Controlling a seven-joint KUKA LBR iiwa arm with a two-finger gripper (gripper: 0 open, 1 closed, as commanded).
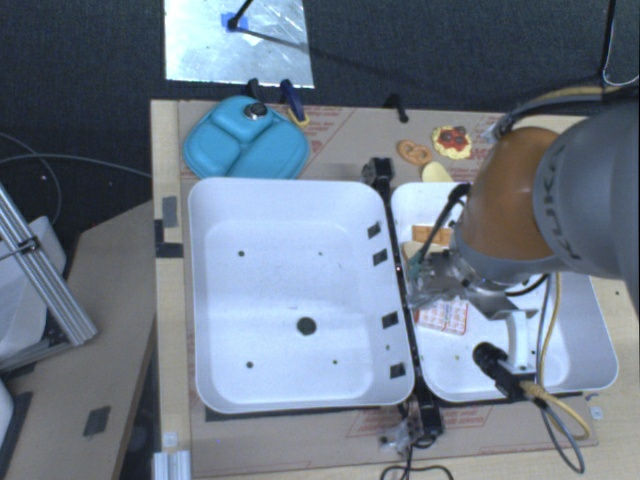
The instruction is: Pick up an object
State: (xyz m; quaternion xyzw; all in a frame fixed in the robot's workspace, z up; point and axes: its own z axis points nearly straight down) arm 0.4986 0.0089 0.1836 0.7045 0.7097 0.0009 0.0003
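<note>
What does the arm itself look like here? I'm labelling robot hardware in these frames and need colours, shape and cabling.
The arm is a thick, rounded grey body with a broad orange band above the wrist. Below that sits a lighter grey metallic wrist section leading to the gripper. Black cables run along the wrist, and a yellow cable loops beneath it, near a black connector.

Nothing here can really be read. The small red-and-white packet point(441, 315) in the right bin point(590, 358) carries print too blurred to make out. Red markings on the cardboard point(340, 128) are illegible too.
</note>
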